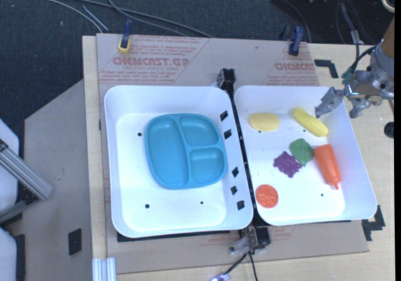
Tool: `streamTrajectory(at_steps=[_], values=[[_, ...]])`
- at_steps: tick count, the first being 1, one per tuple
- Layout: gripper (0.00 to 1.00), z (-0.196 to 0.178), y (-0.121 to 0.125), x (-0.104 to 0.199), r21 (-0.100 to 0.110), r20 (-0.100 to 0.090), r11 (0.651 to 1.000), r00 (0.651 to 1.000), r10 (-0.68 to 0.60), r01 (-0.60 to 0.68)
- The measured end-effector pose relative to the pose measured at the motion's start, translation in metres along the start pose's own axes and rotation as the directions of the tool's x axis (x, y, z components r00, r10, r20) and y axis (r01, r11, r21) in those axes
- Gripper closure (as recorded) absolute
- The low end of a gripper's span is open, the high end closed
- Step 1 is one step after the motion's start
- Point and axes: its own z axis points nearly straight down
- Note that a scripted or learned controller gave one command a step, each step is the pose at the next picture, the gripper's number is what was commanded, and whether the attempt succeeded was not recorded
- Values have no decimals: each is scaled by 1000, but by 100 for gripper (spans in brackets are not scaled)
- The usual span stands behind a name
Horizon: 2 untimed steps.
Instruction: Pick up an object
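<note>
While the arm reaches in from the right, the scene reads as follows, nearest first.

Worktop (62, 148): pale wood, carrying two shallow white bins side by side.
Left bin (125, 211): holds a blue divided plate (186, 149), lying flat near the middle.
Right bin, near end (351, 201): an orange round slice (267, 196) sits by the near-left corner.
Right bin, middle: a purple piece (287, 164) touches a green piece (302, 150) — an orange carrot (328, 164) lies just beside them on the right.
Right bin, far end: a yellow lump (265, 122) on the left, a yellow corn cob (310, 121) to its right.
End effector (341, 103): fingers spread apart, gripping nothing — just beside the corn cob, over the bin's far-right rim.
</note>
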Motion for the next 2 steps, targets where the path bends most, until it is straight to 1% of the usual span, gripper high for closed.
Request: streamTrajectory(at_steps=[1, 2], values=[[0, -7, 2, 0, -13, 3, 1000, 1000, -3, 3], [0, 46, -1, 11, -7, 1, 1000, 1000, -3, 3]])
